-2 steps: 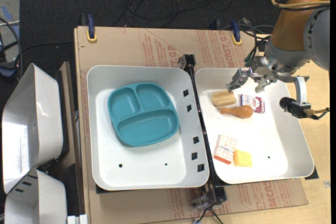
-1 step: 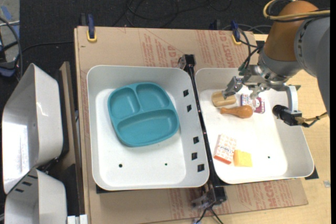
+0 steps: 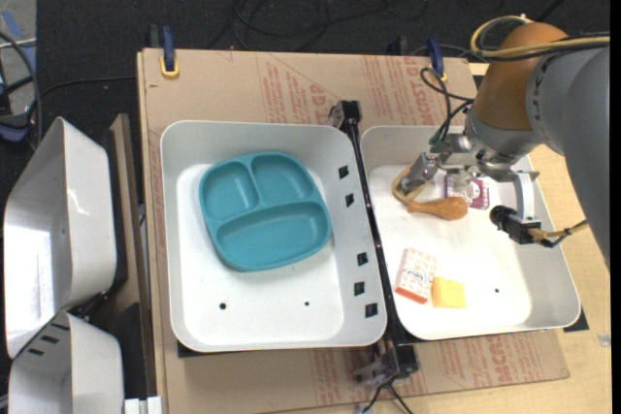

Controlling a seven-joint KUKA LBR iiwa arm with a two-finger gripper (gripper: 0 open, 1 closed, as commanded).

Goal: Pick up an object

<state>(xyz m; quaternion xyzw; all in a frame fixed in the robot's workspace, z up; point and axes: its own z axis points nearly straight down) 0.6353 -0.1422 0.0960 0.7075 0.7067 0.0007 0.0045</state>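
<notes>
Gripper (image 3: 424, 172) low in right bin (image 3: 543, 305), at its far left part, over the near end of a tan drumstick (image 3: 439, 205); cannot tell its state from this view. Drumstick lying flat, touching a pink-and-white packet (image 3: 472, 190). Nearer the front: a white-and-red card (image 3: 416, 274) just beside a yellow block (image 3: 448, 292). Teal divided plate (image 3: 263, 210) in left bin (image 3: 194, 305)

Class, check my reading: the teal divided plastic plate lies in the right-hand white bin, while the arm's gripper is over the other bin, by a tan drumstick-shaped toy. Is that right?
Not quite. The camera view shows the teal divided plastic plate in the left-hand white bin. The gripper is over the other bin, by the tan drumstick-shaped toy.
</notes>
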